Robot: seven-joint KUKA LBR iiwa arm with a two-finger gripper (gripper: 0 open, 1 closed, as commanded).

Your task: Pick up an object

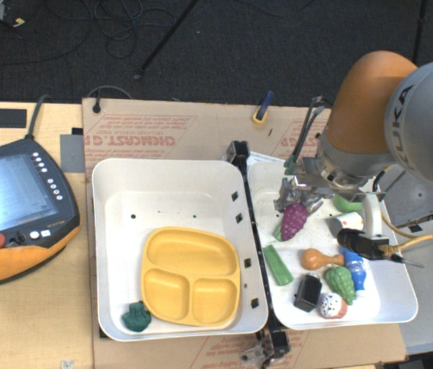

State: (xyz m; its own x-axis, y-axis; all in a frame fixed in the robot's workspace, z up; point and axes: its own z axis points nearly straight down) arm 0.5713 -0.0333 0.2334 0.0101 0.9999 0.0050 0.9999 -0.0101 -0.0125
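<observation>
The arm reached in over the right bin, its gripper pointing down, fingers closed on a purple grape cluster.

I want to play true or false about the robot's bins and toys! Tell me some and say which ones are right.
1. The yellow tray sits in the left bin. True.
2. The purple grapes lie in the left bin. False: they lie in the right bin, just under the claw.
3. A dark green toy sits beside the tray's lower left corner. True.
4. The tray has toys inside it. False: its three compartments hold nothing.
5. The green stick lies in the right bin near the divider. True.
</observation>
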